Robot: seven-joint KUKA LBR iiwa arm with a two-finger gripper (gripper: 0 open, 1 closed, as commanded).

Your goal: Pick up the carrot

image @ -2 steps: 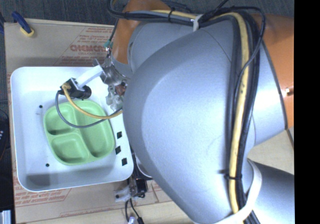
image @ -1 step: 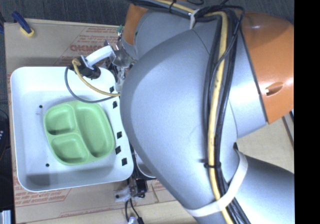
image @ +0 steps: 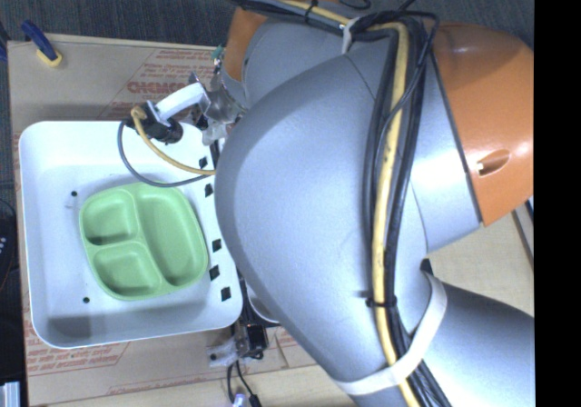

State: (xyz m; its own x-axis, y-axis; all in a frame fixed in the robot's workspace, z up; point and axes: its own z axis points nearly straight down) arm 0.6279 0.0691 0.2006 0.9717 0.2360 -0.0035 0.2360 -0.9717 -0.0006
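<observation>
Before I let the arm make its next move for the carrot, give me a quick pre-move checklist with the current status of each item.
1. Carrot located: cannot tell; nothing carrot-like lies in the exposed part of the left bin.
2. Contents of the green divided plate: ok, its three compartments look bare.
3. View of the right bin: not ok, the arm covers that side.
4. Gripper state: cannot tell, it is hidden under the arm body.
5. Cable clearance: cannot tell; the yellow and black cable loops over the left bin's upper edge near the wrist hardware, so snagging is possible.
6. Left bin seated on the cardboard: ok.
</observation>
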